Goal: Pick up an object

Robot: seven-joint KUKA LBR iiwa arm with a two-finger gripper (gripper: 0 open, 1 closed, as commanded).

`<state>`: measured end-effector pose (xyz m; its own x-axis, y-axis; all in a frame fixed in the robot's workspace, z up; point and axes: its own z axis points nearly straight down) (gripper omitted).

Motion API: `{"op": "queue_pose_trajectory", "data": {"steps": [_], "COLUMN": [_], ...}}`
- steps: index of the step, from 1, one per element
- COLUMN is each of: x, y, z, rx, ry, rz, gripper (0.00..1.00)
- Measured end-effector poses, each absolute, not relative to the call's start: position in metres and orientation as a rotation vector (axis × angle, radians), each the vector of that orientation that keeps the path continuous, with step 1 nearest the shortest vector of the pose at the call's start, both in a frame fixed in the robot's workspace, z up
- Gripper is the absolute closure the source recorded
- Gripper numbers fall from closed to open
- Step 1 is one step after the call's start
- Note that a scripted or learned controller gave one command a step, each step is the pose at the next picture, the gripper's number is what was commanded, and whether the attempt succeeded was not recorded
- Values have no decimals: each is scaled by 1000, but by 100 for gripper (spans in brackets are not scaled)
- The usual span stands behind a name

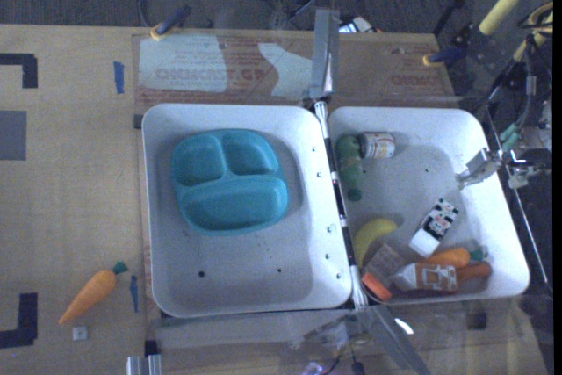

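Dim bluish light, soft focus, faint shadows throughout.

Item count, both bins and bench

I count two white bins [167,277], one blue divided plate [230,180], two toy carrots [88,295] [457,257], one small jar [378,145], one black-and-white carton [436,225], one yellow piece [376,233].

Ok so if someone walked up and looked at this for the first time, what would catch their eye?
Probably the blue plate, a divided tray lying alone in the left bin. Next, the clutter in the right bin: a bottle and an orange carrot along its near edge, a yellow fruit, and a small can at the far left corner. A second carrot lies outside the bins on the bench, left of them.
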<state>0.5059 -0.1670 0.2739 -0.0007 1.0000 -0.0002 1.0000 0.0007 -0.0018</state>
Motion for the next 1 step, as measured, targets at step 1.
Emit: {"op": "queue_pose_trajectory", "data": {"steps": [1], "x": [483], "y": [-180], "z": [116], "rx": [-2076], "ry": [-2353], "rz": [1], "gripper": [0]}}
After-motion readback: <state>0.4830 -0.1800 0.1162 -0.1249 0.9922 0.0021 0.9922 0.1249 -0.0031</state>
